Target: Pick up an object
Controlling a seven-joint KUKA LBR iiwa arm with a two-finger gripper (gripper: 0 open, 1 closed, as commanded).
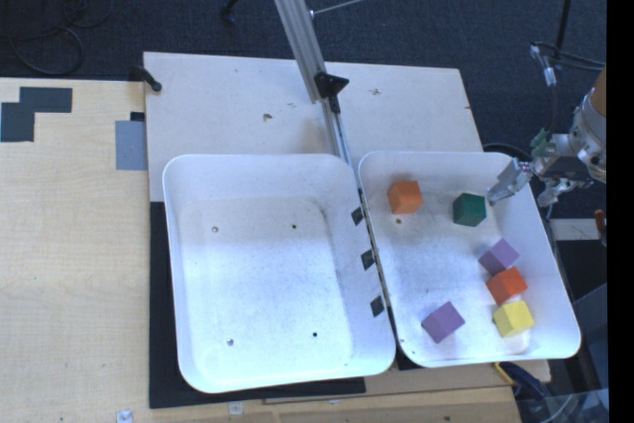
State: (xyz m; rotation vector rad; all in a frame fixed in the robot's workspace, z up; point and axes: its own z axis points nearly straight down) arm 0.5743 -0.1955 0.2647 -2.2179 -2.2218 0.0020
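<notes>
Two shallow white bins sit side by side on the worktop (238,104). The right bin (555,258) holds six small blocks. The robot's hand (507,183) reaches in from the right, tip just beside a dark green block (470,209) at the far side, holding nothing; I cannot tell how it is set. The green block looks light, rigid and smooth-faced, best pinched across two opposite flat sides. Left of it sits an orange block (403,196); the other blocks cluster nearer.
</notes>
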